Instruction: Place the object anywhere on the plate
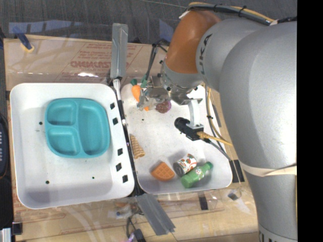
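Teal plate (77, 127): one; orange carrot (136, 92): one; bins: two.

The teal divided plate (78, 127) lies in the left white bin (30, 185), and everything else sits to its right in the right white bin (161, 135). There the gripper (151, 96) hangs over the bin's far end, just beside a small carrot (136, 92) and a dark purple fruit (163, 106), though I can't make out how its fingers stand. Nearer than the plate and further right lie a waffle-like orange wedge (162, 171), a small red-and-white can (185, 164) and a green bottle (197, 174) touching the can, with a ridged tan cone (136, 146) against the divider closest to the plate.
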Robot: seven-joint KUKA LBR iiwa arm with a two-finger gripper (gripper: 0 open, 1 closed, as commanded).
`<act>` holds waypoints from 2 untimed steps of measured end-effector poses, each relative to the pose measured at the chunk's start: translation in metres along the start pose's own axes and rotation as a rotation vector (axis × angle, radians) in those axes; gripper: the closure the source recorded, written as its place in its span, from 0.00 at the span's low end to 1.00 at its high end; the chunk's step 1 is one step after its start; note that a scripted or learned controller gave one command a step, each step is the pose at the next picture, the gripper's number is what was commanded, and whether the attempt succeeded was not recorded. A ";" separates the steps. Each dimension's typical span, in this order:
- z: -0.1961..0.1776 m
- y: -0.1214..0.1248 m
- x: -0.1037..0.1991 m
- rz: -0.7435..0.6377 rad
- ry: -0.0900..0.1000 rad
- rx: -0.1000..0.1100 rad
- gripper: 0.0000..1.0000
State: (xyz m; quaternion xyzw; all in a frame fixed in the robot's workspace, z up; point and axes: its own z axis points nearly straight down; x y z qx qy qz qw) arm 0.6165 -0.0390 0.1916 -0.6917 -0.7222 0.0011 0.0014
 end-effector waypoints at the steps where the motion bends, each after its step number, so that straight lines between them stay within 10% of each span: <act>1: 0.001 -0.052 0.076 -0.241 0.001 0.003 1.00; 2: 0.001 -0.052 0.075 -0.239 0.000 0.002 0.00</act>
